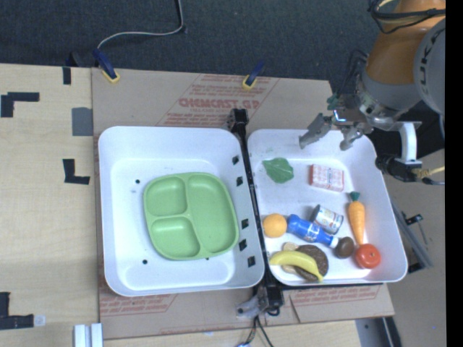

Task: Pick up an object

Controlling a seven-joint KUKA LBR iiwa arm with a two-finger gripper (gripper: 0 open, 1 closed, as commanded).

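- Banana (300, 263): at 6 o'clock in the right bin (383, 194), lying across a brown disc (316, 256). Probably soft and light; best gripped across its middle, where the curve is narrowest.
- Tomato (368, 256): at 5 o'clock, touching a small brown ball (344, 247). Round and smooth, so likely to slip from a pinch.
- Orange (274, 225): at 7 o'clock near the bin divider, just beside the bottle (310, 230). Round; likely to roll if nudged.
- Bottle: blue, lying on its side at bin centre; probably stiff and light, to be taken across the barrel.
- Can (328, 218): just above the bottle, tilted, touching it. Hard and shiny; crowded by neighbours.
- Carrot (356, 220): at 3 o'clock, lying lengthwise beside the can. Probably rigid, tapering; grip at the thick end.
- Box (326, 177): at 1 o'clock, flat, apart from the rest. Probably light and stiff, with straight edges; judged the easiest target, taken across its short side.
- Leaf (278, 170): green, at 11 o'clock, flat; thin and hard to get under.
- Tray (191, 215): green, three wells, in the left bin (116, 194).
- Gripper (331, 137): over the right bin's 12 o'clock rim, fingers spread wide, holding nothing; the box lies nearest, toward 6 o'clock from it.
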